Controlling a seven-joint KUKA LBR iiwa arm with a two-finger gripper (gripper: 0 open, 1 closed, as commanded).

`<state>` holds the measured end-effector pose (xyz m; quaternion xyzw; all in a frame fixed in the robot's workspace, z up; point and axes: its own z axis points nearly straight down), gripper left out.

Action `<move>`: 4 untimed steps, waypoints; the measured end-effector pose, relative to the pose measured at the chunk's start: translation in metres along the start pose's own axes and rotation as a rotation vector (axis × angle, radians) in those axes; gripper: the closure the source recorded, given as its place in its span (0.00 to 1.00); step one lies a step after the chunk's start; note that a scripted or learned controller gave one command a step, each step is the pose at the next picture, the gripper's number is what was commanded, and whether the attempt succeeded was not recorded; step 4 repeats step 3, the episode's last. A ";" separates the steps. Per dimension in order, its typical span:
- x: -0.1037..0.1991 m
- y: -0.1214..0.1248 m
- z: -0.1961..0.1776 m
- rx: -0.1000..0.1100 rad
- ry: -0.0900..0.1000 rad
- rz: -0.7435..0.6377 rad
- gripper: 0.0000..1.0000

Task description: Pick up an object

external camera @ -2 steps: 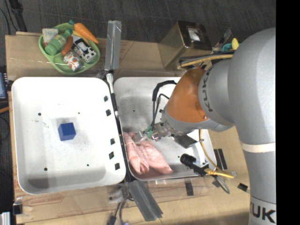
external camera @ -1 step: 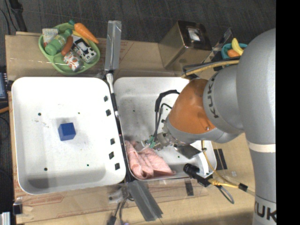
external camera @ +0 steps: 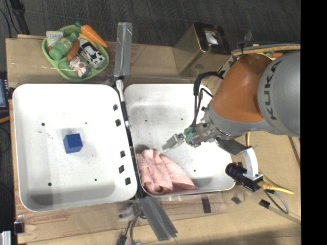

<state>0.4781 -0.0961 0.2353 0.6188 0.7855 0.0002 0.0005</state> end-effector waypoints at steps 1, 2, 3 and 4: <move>-0.010 0.008 0.143 0.000 0.001 -0.052 0.00; -0.010 0.009 0.134 0.002 0.003 -0.058 1.00; 0.013 0.068 0.044 0.004 0.002 0.278 1.00; 0.013 0.068 0.044 0.004 0.002 0.278 1.00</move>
